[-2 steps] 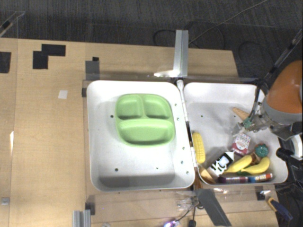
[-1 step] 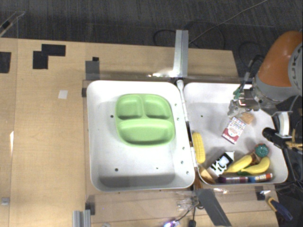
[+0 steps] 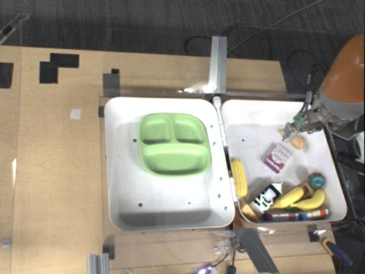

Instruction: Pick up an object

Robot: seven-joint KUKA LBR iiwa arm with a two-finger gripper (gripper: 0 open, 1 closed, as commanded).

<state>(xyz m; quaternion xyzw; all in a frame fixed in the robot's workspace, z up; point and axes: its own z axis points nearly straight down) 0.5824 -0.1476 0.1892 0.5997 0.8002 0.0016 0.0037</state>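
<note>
**Gripper low over the right bin's far corner**

The arm [image 3: 345, 81] reaches in from the right, its orange band above the wrist, and the gripper [image 3: 296, 125] hangs over the far right part of the right bin [image 3: 251, 119]. The view is too small and blurred there to tell how the gripper is set, and nothing can be made out held in it.

Just below the gripper, almost touching it in this view, lies a small tan cracker [image 3: 297, 143]. A little further toward the near side and slightly left is a purple and white packet [image 3: 278, 157], lying flat and tilted. Well apart from the gripper, along the bin's near wall, sits a cluster: a corn cob [image 3: 239, 177] lying lengthwise by the left wall, a black and white box [image 3: 266, 197], two bananas [image 3: 302, 197] side by side, a marker [image 3: 296, 214] lying along the near edge, and a small round teal and brown piece [image 3: 316, 181] just above the bananas.

Far to the left of the gripper, beyond the divider between the bins, the left bin [image 3: 125, 198] holds a green plate [image 3: 173, 143] with three compartments, set toward its far side.
</note>
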